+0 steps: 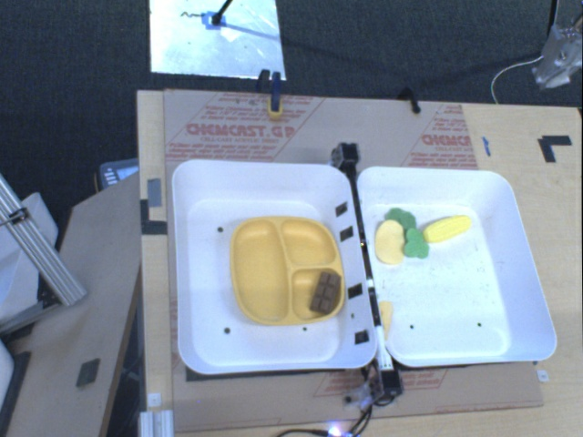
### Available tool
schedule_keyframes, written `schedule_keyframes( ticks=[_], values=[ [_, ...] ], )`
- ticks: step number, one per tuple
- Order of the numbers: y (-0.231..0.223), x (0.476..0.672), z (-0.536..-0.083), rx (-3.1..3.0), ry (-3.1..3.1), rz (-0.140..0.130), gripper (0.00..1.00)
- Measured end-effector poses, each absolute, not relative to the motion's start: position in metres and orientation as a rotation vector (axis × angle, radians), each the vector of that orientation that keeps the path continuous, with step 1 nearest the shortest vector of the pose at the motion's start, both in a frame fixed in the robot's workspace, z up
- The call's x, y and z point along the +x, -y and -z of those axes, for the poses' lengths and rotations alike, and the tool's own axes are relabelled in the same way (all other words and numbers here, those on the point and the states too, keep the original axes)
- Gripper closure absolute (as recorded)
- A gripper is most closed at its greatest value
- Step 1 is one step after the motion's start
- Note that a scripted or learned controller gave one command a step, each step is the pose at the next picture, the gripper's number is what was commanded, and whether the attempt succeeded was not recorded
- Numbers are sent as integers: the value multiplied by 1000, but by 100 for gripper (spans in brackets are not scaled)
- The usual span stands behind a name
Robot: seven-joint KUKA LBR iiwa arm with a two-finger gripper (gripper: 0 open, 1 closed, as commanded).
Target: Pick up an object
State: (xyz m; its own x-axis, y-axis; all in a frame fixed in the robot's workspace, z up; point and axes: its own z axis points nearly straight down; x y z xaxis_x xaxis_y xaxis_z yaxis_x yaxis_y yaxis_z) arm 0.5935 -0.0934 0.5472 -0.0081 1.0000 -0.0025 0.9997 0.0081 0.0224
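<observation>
A yellow divided plate point(273, 267) lies in the left white bin point(199, 244). A brown chocolate-like block point(325, 292) rests in the plate's lower right compartment. In the right white bin point(524, 276), near its upper left, a yellow corn cob point(447, 228), a green leafy piece point(401, 218), a second green piece point(417, 244) and a pale yellow oval piece point(390, 241) lie bunched together and touching. A small pale yellow piece point(386, 315) sits against that bin's left wall.
Black clips point(347, 235) run along the seam between the bins. The bins sit on a cardboard sheet point(237, 130) on the wooden bench. A shiny metal sheet point(217, 25) lies beyond it, a metal fitting with a cable point(557, 57) is at top right, and an aluminium frame point(36, 253) at left.
</observation>
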Motion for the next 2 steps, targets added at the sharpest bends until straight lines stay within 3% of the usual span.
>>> schedule_keyframes(
  ticks=[1,2],
  values=[
    [181,564,-536,2227,-2210,1,100],
    [121,543,-333,2223,-2237,10,100]
  ],
)
